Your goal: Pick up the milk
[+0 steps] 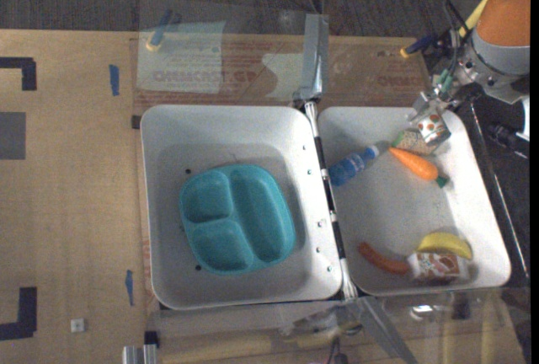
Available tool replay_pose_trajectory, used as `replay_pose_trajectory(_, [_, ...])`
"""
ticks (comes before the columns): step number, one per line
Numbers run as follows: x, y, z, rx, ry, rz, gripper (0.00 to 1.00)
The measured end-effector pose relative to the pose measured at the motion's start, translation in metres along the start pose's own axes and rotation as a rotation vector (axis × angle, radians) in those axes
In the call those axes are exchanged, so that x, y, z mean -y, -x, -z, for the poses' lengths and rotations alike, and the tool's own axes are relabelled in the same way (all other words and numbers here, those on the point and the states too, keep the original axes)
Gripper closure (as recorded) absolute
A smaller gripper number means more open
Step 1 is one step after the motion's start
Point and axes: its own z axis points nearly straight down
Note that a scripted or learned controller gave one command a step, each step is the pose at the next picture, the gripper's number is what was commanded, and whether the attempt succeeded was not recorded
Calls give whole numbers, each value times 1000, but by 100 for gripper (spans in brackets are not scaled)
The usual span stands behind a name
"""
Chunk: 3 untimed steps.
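Currently: tool (pixel 437 104) is hovering at the right bin's (pixel 493 211) far corner; finger state, cannot tell. Milk carton (pixel 426 132) is lying just below the tool, touching the carrot (pixel 415 164). Advisable: descending straight, closing across the carton's narrow sides, avoiding the carrot.

Lighting even, moderately bright, slightly cool cast. Two shallow white plastic bins (pixel 160 185) near overexposure along the rims; soft shadows inside their walls. Faint glare on clear acrylic sheet (pixel 253 42) at the bench's far edge. Overall soft focus, low resolution; small items blurred.
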Motion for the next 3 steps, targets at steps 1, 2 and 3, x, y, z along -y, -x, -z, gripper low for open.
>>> replay_pose_trajectory(1, [-19,-60,-61,-4,-5,16,100])
replay_pose_trajectory(2, [-58,-197,-17,-3,-2,-197,100])
replay_pose_trajectory(3, [-16,-257,-17,-5,-6,-57,100])
